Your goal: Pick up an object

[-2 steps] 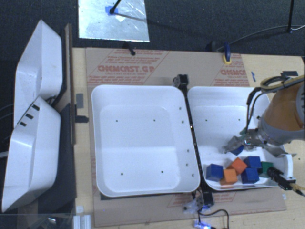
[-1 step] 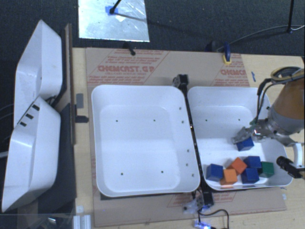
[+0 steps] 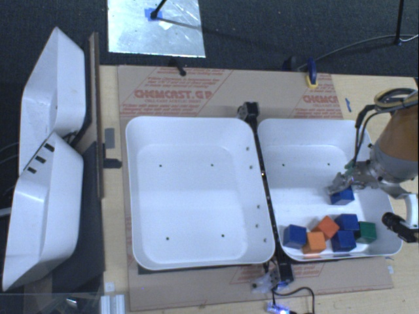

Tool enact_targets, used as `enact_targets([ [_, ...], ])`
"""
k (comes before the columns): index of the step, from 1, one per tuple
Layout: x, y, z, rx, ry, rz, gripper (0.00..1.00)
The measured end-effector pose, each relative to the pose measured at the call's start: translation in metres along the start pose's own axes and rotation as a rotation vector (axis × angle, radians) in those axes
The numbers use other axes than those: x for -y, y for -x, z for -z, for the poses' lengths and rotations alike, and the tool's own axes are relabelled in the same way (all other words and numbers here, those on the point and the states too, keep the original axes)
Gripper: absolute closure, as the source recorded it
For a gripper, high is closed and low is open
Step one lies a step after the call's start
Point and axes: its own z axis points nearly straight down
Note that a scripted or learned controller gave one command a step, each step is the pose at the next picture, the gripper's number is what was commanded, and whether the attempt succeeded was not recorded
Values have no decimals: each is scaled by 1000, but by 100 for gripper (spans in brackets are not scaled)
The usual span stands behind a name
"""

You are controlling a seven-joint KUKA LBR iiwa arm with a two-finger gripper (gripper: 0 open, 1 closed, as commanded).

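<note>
Held block: I see a blue block (image 3: 342, 195) in the right bin (image 3: 308, 142), near that bin's right wall and about halfway down it.
Gripper: the gripper (image 3: 343, 187) sits right on top of that blue block, its fingers closed against the block's upper part, so I read it as clamped on the block.
Lift: I cannot tell whether the block is clear of the bin floor or resting on it.
Arm: the arm (image 3: 399, 146) comes in over the right bin's right wall, with its orange band just above the wrist and a cable looping over it.
Cluster: I count a group of blocks at the right bin's lower edge, below the held block and apart from it.
Cluster blues: one blue block (image 3: 295, 235) at the left end, one (image 3: 347, 222) at the upper right, one (image 3: 342, 241) below that.
Cluster oranges: two orange blocks, one (image 3: 327, 227) upper and one (image 3: 315, 241) lower, touching each other between the blues.
Green block: a green block (image 3: 367, 231) at the cluster's right end, nearest the right bin's lower right corner.
Left bin: the left bin (image 3: 196, 129) lies just beside the right bin, their walls meeting along a dark divider.
Bench: both bins rest on a cardboard sheet (image 3: 216, 87) with red print showing beyond the right bin's top edge.
</note>
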Motion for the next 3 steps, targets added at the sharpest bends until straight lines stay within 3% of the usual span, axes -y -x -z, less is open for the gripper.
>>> enact_targets([
  [1,31,-68,-8,1,3,3,100],
  [2,-18,-126,50,-1,3,6,100],
  [3,-35,-208,91,-3,2,8,100],
])
